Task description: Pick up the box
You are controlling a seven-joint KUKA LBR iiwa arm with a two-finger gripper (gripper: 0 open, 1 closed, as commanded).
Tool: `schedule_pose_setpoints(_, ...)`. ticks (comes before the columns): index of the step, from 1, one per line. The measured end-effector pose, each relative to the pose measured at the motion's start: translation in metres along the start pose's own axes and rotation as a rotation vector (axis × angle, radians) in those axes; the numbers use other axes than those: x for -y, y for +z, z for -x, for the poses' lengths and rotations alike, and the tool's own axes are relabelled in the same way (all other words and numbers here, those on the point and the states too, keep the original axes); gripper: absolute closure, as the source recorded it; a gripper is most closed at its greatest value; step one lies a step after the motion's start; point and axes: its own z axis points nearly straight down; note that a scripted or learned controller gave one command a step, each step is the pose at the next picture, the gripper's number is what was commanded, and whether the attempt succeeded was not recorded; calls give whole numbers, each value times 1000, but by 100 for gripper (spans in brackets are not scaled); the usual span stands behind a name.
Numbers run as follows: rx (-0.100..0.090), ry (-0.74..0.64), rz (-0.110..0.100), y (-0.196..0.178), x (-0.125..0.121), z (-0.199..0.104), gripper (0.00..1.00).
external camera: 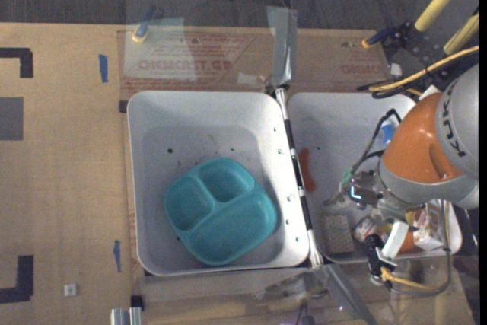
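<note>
Cardboard sheeting covers the bench [61, 186], and on it two shallow white bins sit side by side, taped together along their shared edge so that nothing drops between them. In the left bin [144, 125] a teal divided tray [221, 211] lies flat at a slant, well apart from the arm. The right bin [335, 118] holds the clutter: a small orange-red piece [304, 164] by the dividing wall, and a huddle of small packages at the near edge. The arm [426, 148] hangs low over that huddle, so the gripper [373, 221] is mostly hidden under its own wrist (whether it is open, shut or holding anything cannot be told). The box is most likely the small white and orange package [428, 234] at the bin's near right corner, just beside the gripper and partly covered by it. No contact can be made out.
</note>
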Motion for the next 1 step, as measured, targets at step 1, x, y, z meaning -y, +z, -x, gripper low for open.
schedule_pose_setpoints(1,6,8,7,0,-89,10,0)
